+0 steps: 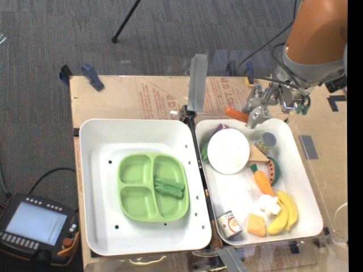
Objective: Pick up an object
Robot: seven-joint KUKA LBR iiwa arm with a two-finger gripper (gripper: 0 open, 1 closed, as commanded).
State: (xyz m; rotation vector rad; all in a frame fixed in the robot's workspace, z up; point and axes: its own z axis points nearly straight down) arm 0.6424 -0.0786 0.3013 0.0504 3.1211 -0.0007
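Bins sit side by side on the bench. The left white bin (91,152) holds a green sectioned plastic tray (152,187) with a green bean-like piece (169,187) in its right compartment. The right white bin (303,177) holds a round white plate (228,151), orange carrot (263,182), yellow banana (285,211), small tin can (229,224) and cheese wedge (256,224). The metal gripper (258,115) hangs at that bin's far rim beside an orange object (235,114); I cannot tell its jaw state.

Band: broad, glossy orange, rounded.
Wrist: grey ring beneath the orange.
Hand (256,117): bare silvery metal, small linkages and brackets, slim fingers.
Cables: thin dark leads by the wrist.
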